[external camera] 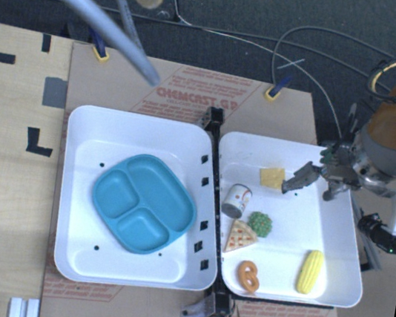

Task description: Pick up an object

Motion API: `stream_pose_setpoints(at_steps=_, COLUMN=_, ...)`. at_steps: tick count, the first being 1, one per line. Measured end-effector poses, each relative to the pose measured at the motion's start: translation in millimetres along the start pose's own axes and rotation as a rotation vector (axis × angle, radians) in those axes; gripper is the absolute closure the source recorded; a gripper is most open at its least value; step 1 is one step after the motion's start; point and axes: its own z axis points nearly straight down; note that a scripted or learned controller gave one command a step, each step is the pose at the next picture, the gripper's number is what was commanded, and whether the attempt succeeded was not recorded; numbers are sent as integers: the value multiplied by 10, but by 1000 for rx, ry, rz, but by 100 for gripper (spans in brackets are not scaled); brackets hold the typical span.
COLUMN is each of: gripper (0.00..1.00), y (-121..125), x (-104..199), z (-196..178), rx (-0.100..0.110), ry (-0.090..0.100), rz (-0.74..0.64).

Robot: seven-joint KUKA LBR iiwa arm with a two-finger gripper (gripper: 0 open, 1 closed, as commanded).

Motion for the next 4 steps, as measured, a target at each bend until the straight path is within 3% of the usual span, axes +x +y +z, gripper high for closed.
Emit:
stream_pose_setpoints(at_steps=1, gripper=0, y=24, x=3, z=-66, rx=-12, ry=-2, rz=-4)
stream_pose_setpoints(at_steps=4, gripper=0, y=-64, x=-36, z=1550, rx=-13, ry=-3, rz=-3)
